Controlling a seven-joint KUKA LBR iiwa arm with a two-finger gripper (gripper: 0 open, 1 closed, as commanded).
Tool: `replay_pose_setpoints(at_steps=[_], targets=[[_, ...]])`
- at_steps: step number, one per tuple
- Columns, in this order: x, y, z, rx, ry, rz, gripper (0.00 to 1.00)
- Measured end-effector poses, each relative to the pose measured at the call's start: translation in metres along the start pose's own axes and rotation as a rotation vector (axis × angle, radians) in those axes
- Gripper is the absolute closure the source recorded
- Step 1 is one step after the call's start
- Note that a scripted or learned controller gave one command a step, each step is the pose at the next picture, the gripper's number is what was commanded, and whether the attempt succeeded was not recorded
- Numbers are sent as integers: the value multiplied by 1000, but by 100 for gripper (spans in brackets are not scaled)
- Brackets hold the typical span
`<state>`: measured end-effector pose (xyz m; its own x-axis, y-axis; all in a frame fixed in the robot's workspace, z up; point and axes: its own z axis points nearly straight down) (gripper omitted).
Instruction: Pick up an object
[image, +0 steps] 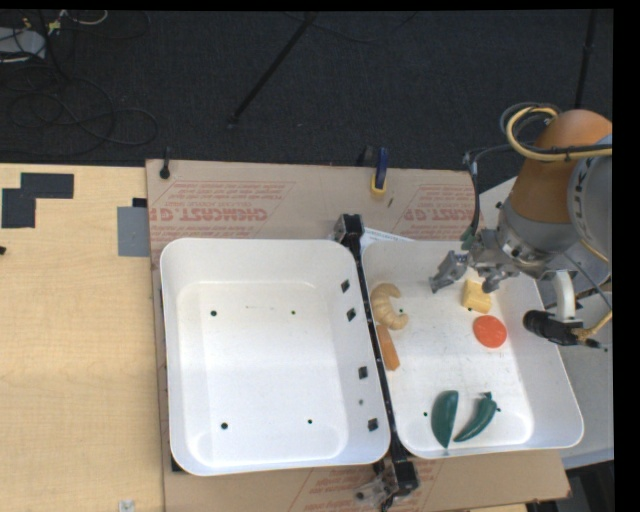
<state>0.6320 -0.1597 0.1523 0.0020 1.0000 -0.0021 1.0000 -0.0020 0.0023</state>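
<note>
The gripper (470, 275) hangs over the far part of the right bin (560, 425), its two grey fingers (447, 272) splayed apart and nothing between them, so it is released and carries no load. Just beside the nearer finger, on the bin floor, lies a small yellow block (477, 296); whether a fingertip touches it cannot be told from this angle. Close in front of the block sits a flat orange-red round piece (489, 331). Behind the gripper the arm (545, 215) rises grey to its orange band (565, 160), with yellowish cable looped above it, and reaches in from the right. Toward the left wall of the same bin lies a pale tan curled piece (388, 304), like a small croissant, and an orange-brown stick (387, 351) runs from under it toward the near side, along the divider. At the near end of the bin two dark green pepper-like pieces (445, 417) lie side by side, the right one (477, 416) slanted, their lower tips close together. The left bin (175, 300) lies touching the right one along a black clamped seam (366, 340). Both bins rest on a brown cardboard sheet (250, 205) with red print, held at the far edge by a blue clamp (380, 170), and light wooden bench top (70, 350) stretches away to the left.
</note>
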Motion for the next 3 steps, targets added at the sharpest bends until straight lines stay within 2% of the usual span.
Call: replay_pose_setpoints(at_steps=[1, 2, 3], targets=[[-58, -70, -33, 6, 0, 4, 0], [24, -57, 66, 13, 9, -8, 0], [69, 4, 65, 1, 3, -7, 0]])
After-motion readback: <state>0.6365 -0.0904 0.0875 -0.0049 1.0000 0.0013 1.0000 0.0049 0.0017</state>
